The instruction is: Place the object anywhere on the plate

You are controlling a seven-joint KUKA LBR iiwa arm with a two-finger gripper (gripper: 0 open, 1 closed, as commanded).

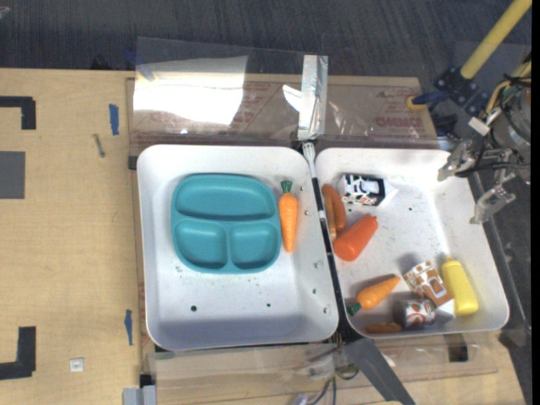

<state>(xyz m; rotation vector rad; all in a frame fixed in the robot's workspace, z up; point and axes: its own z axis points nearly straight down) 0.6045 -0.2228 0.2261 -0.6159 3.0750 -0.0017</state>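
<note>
At the right bin's [498,310] far right corner the gripper [472,171] hangs over the rim, arm reaching from the right. Whether it is released or clenched I cannot tell. A toy carrot [288,216] lies just beside the teal divided plate [224,222].

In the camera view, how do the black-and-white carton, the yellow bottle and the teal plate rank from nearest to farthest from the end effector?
From the end effector at the right bin's far right corner:
1. Carton, right bin, far side.
2. Yellow bottle, right bin, near right; close to the carton's distance, so this order is uncertain.
3. Teal plate, left bin.

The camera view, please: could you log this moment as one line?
gripper: over right bin's far right edge | teal plate: left bin, nothing on it | carrot: beside plate
</note>
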